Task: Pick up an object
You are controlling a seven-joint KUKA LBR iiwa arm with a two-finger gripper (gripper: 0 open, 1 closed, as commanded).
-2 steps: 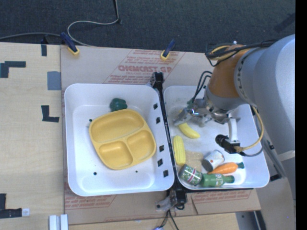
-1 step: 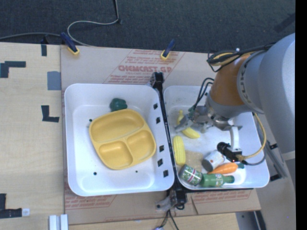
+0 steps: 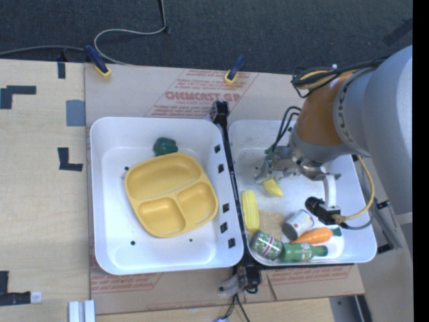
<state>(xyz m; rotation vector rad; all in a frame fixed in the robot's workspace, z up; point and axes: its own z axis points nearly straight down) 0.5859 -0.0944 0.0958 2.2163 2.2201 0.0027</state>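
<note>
Cardboard-covered worktop [image 3: 134, 92], two white bins; claw [image 3: 269, 174] low over yellow piece [image 3: 273, 188], grip state unclear; next: close, lift.

Red print reading "CHEMCAST GP" is showing on the brown cardboard sheet [image 3: 194, 94] lying on the table, at the far side just beyond the left bin [image 3: 100, 200]. Smaller red lines beside it are staying too blurred to read.
</note>
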